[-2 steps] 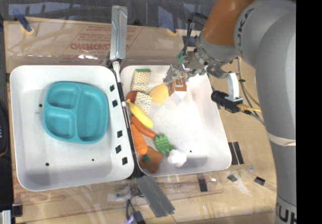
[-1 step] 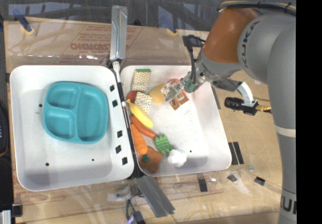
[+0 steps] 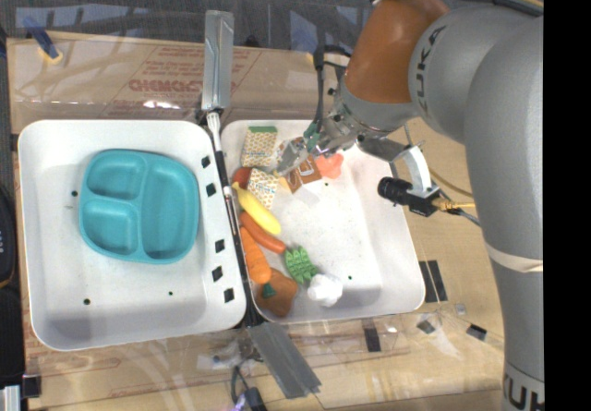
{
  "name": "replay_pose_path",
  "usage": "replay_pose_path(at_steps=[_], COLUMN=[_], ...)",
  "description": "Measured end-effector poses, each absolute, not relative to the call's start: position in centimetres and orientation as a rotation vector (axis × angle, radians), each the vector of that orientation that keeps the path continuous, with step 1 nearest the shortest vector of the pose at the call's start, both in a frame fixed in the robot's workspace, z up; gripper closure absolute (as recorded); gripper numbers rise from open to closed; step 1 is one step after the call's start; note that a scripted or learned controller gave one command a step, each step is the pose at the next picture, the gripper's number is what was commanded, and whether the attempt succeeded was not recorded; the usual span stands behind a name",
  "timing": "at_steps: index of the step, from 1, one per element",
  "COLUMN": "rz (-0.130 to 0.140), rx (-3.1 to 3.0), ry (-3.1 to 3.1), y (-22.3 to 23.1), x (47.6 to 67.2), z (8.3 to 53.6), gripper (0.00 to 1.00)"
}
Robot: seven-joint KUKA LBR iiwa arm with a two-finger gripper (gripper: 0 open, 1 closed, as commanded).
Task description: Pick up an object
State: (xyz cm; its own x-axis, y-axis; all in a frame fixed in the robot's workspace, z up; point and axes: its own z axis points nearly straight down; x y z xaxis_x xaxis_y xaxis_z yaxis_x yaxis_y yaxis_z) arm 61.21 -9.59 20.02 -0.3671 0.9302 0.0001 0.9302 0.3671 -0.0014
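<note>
1. Clutter is seen along the left wall of the right bin (image 3: 392,257), nearest the camera and well below the fingers (image 3: 305,152): a white lump (image 3: 324,289), a brown piece (image 3: 280,295), a green knobbly toy (image 3: 298,264) and an orange carrot (image 3: 256,256).
2. Further up, closer to the fingers, a red sausage (image 3: 263,234) and a yellow banana (image 3: 258,209) are laid along the same wall, with a patterned box (image 3: 262,183) just left of the fingers.
3. A small brown carton (image 3: 303,176) is found directly under the fingers, touching or nearly so; whether it is pinched cannot be told, nor how far the fingers are spread.
4. A pink object (image 3: 331,164) is seen just right of the carton, and a pale packet (image 3: 260,145) up and left.
5. Well to the left, a teal divided plate (image 3: 140,204) is held in the left bin (image 3: 55,308).
6. Beyond, the table (image 3: 111,67) is covered by clear sheeting.
</note>
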Motion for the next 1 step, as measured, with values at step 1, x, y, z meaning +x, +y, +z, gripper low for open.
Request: replay_pose_path(at_steps=[1], rz=[0.001], rx=[-1.865], ry=[-2.528], y=[-4.29], x=[62.52], z=[20.73], gripper=[1.00])
